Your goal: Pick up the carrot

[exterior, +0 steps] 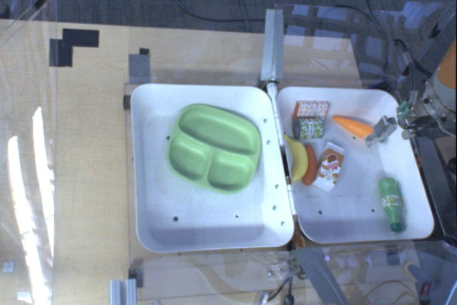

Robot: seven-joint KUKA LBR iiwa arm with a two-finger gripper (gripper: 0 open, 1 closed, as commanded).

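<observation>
The pincer (383, 129) hangs at the right side of the right bin (421, 225), just off the carrot's thick end, and from where I stand I cannot tell how it is set; nothing is caught in it. The carrot (353, 126) lies flat on the bin floor, its point aimed toward the pincer, so the pick-up looks not yet done: by my reckoning the approach is nearly complete, and the closing and the lift remain. Just left of the carrot sit a small can (309, 128) and a box (311, 110); below the carrot lies a carton (329, 167), with a banana (299, 157) farther left. A green bottle (391, 204) lies well below the carrot. Far left of the carrot, the other bin holds a green divided plate (213, 147).
</observation>
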